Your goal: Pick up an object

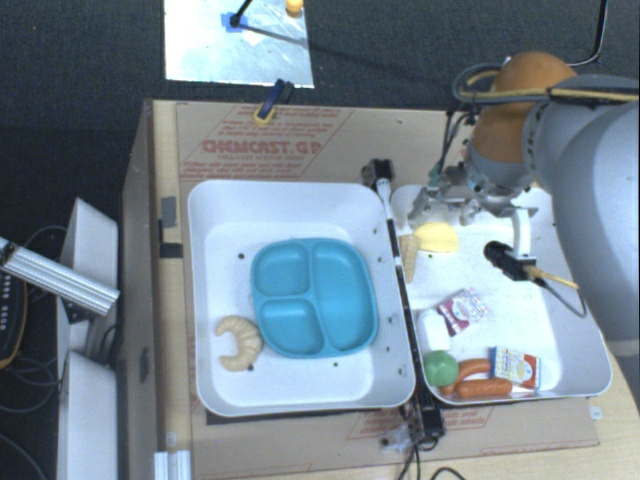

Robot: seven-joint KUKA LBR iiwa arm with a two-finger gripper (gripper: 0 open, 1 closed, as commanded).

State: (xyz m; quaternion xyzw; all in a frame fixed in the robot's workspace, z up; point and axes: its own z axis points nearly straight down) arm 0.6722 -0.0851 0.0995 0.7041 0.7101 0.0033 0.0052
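the gripper [463, 206] is seen over the far end of the right bin [590, 353]; whether it is open or closed cannot be told. one yellow lemon [437, 237] is found just near of it, its long axis lying left to right. one cone [408, 255], one packet [461, 311], one green ball [440, 367], two sausages [478, 388] and one carton [515, 366] are also counted there. one blue plate [313, 296] and one croissant [240, 341] are held in the left bin [215, 218].
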